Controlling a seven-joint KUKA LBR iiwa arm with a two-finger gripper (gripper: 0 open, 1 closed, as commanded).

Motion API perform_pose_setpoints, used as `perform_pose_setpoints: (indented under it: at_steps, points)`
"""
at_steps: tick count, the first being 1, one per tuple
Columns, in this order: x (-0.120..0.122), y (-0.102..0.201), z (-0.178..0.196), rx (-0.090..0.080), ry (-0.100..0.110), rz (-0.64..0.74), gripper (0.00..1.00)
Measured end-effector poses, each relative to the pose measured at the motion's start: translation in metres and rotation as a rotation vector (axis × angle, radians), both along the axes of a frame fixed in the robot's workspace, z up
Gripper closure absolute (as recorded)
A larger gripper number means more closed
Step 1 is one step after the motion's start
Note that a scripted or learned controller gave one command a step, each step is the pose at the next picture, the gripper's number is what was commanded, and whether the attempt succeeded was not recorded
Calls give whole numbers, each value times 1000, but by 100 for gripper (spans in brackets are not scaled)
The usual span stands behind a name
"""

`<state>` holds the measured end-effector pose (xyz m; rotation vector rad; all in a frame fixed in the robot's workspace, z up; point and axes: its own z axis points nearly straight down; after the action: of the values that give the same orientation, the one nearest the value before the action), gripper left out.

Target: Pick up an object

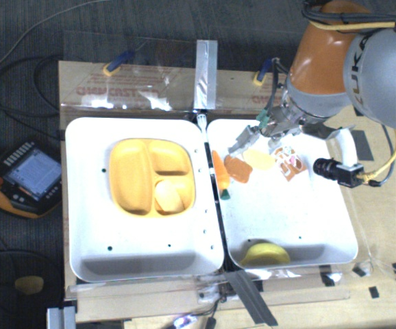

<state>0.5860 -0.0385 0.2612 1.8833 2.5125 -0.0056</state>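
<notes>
My pincer (258,134) hangs low over the back of the right bin (335,218), its fingers (243,141) spread apart and grasping nothing; one grey finger slants down toward the orange piece (238,169), its tip just above or near it, though I cannot tell whether it touches. Just beside that piece lies a flat pale yellow slice (258,159), and to its right a small red-and-white patterned item (289,163), close under my wrist. A slim carrot (219,174) with a green end runs along the bin's left wall, hard against the divider between the two bins. At the near rim a rounded yellow-green fruit (265,253) sits well apart from the cluster, leaving the smooth white floor between them open. The left bin (81,184) holds a glossy yellow divided tray (150,177) with rounded corners, centred, with bare white floor on all its sides. A black camera-like unit (335,170) juts out beside my arm over the right bin's far edge.
</notes>
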Motion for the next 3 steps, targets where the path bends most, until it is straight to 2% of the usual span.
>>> perform_pose_setpoints:
  at_steps: [1,2,3]
  points:
    - [0,-42,-76,1,1,-12,0]
    - [12,-92,-61,1,0,-124,0]
    - [46,-175,-130,0,1,-199,0]
